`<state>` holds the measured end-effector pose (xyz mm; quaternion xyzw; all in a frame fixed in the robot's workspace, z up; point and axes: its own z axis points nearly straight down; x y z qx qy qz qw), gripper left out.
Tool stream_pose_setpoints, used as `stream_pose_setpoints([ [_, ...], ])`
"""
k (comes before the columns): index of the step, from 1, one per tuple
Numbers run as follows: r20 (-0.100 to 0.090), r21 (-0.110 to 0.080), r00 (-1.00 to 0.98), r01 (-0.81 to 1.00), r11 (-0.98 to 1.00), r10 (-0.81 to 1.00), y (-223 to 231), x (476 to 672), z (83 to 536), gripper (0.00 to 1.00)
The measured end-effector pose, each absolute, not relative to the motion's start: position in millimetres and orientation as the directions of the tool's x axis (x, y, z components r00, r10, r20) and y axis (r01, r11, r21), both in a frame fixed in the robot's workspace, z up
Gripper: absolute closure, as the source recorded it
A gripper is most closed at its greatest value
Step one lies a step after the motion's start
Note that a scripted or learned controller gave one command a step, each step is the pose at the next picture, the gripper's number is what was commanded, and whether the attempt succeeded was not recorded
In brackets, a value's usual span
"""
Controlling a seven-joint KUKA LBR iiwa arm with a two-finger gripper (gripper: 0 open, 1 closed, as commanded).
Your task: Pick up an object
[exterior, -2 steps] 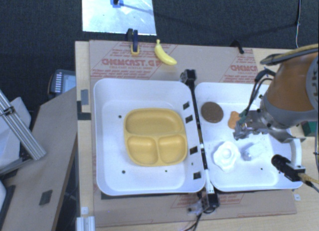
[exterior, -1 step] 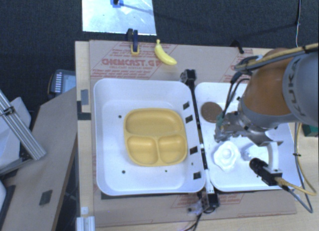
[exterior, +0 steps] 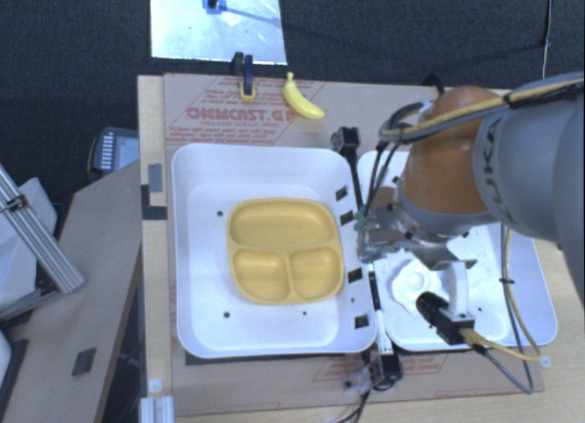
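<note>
My gripper [exterior: 382, 240] hangs low over the left part of the right bin [exterior: 539, 316], close to the divider between the two bins. The grey arm and its orange band [exterior: 443, 170] cover most of it from above. A whitish object [exterior: 413, 282] lies on the right bin's floor just in front of the gripper; I cannot tell whether they touch. A yellow three-compartment plate [exterior: 279, 249] rests flat in the middle of the left bin [exterior: 196, 229], apart from the gripper.
A yellow banana [exterior: 302, 100] lies on the cardboard behind the left bin, next to a yellow and black clamp [exterior: 246, 77]. Black clips [exterior: 346, 141] sit along the divider between the bins. Cables [exterior: 512, 343] trail over the right bin's front.
</note>
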<state>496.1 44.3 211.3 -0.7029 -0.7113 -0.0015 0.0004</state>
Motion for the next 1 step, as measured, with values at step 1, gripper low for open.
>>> stream_pose_setpoints([
  [1, 0.002, 0.001, -0.01, 1.0, 0.01, 1.0, 94.7, 500.3, 206.7, 1.0],
])
